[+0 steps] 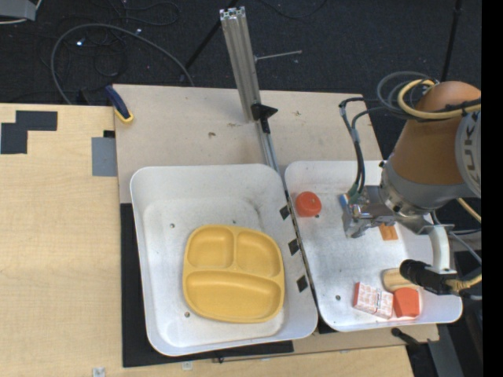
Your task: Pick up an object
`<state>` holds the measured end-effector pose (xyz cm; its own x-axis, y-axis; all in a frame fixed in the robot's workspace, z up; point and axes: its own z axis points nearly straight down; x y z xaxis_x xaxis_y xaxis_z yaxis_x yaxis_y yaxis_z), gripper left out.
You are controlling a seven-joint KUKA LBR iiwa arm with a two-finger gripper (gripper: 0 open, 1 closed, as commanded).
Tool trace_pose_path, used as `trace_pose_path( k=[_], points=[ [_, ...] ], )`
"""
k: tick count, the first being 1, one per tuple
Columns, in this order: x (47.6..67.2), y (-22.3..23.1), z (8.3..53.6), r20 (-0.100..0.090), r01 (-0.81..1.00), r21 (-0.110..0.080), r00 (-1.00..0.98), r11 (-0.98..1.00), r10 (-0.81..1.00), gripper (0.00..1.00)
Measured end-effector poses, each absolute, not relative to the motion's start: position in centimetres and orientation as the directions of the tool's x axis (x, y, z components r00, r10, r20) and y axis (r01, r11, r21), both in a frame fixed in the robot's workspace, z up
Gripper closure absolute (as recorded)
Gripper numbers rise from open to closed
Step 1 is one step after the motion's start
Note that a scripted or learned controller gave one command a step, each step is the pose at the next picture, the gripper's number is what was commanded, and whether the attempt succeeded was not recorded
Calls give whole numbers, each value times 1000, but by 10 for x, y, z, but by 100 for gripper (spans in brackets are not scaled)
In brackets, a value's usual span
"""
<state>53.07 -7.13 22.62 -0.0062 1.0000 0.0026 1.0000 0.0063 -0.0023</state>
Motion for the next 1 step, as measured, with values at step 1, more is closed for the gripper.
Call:
trace_pose_path(
  k=[1],
  points=[
    [538,-14,234,2,1000,-2,-6,6,1000,100]
  ],
)
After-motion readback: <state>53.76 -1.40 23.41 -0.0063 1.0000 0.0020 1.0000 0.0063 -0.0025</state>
